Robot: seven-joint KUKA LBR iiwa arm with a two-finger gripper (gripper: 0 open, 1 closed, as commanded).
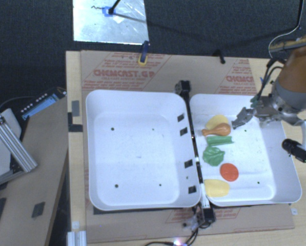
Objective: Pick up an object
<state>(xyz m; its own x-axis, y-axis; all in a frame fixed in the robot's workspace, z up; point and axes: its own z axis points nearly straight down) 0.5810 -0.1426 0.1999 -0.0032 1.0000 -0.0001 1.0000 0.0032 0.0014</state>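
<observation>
Gripper [241, 118], fingers' state can't tell, hovers in right bin [281, 188] just beside the drumstick [218, 130], which touches the yellow piece [218, 121] and green bean [219, 141]; crowding risks a nudge or miss instead of a grasp.

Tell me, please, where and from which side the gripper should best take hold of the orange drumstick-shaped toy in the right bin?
Probably by the narrow handle end of the orange drumstick toy, coming straight down, fingers closing across it. That thin end points left and lies clear; the bulb touches the yellow piece.
</observation>
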